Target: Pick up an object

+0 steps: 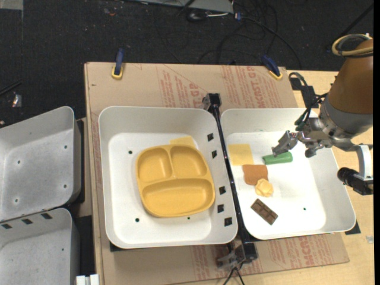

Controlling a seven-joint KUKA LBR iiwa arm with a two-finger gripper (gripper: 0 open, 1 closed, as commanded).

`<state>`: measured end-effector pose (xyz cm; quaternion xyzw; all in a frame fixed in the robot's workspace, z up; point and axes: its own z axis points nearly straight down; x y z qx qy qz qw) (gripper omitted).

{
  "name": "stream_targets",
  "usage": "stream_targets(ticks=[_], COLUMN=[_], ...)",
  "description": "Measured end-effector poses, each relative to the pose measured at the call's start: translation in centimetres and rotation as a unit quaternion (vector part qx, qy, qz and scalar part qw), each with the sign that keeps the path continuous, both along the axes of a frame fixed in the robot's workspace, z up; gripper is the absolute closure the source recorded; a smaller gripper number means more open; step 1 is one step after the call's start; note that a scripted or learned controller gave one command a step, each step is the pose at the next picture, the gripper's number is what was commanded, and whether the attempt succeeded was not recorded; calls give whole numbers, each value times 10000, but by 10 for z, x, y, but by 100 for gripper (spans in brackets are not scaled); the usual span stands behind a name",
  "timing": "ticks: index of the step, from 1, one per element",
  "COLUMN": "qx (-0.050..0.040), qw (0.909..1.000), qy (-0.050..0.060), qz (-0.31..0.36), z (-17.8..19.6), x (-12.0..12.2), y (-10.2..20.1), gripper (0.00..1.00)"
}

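In the right bin (320, 218) lie a green bar (277, 157), a pale yellow flat slice (240, 154), a tan toast-like piece (255, 173), a small yellow lump (264, 187) and a brown chocolate bar (264, 211). My gripper (298, 146) hangs over the bin's upper middle, just up and right of the green bar. Its two fingers stand apart, open, and nothing is between them. The left finger's tip is close above the green bar's right end.
The left bin (119, 218) holds a yellow divided plate (175, 180) with a pale yellow slice (183, 141) poking out behind it. A black divider (222, 171) separates the bins. White spare trays (35, 159) lie off the bench at far left.
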<state>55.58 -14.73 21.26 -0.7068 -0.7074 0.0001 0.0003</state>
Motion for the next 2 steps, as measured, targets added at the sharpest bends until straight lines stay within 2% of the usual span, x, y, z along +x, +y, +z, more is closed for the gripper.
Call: stream_targets(ticks=[2], qx=[4], qw=[10000], qy=[21], qz=[-12], z=[-118], x=[-2], y=[-1], gripper=[0])
